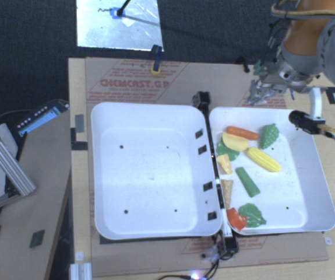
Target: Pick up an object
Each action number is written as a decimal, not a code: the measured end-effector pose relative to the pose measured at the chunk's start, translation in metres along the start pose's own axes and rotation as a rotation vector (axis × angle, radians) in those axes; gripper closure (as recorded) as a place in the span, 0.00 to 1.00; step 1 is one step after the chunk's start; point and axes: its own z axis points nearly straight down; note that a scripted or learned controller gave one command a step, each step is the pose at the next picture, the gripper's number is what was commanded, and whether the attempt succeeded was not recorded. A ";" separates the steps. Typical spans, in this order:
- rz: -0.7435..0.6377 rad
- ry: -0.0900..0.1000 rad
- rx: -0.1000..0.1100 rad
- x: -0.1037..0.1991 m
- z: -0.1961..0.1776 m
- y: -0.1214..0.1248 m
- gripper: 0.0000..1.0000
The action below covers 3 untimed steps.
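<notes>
In the right bin (313, 179), toy food is lying: red pepper (235, 217), green stick (247, 181), corn (264, 159), carrot (242, 133). Beyond its far rim, my claw (259, 92) is hovering over cardboard (214, 80); its grip state I cannot tell. Nothing is blocking the food.

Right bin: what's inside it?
The right bin holds toy food: a carrot, corn cob, yellow slice, green stick, broccoli-like piece, and a red and green piece near the front rim. Anything beneath them is hidden.
</notes>
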 end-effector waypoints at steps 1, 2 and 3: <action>0.001 0.002 0.003 0.033 -0.136 -0.017 1.00; 0.004 0.001 -0.003 0.033 -0.288 -0.060 1.00; 0.004 0.003 0.028 0.057 -0.178 -0.074 1.00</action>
